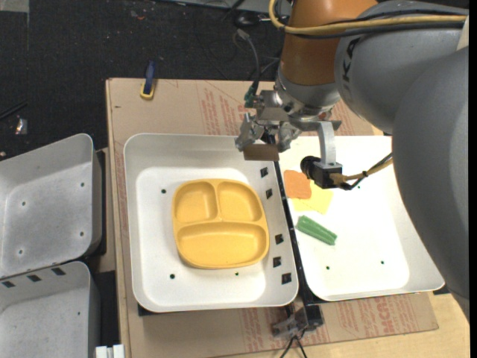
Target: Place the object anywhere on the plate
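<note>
A yellow plate (220, 224) with three compartments lies in the left white bin (146, 230). My gripper (261, 146) hangs over that bin's back right corner, beyond the plate's far right edge. A small brown block (260, 152) sits between its fingers, so it is shut on it. The block is in the air, behind and to the right of the plate, near the divider between the bins.
The right bin (376, 230) holds an orange piece (297, 185), a pale yellow piece (318, 201) and a green stick (316, 230). A black camera on a cable (322, 171) hangs off the wrist above them. Grey trays (45, 192) stand at the far left.
</note>
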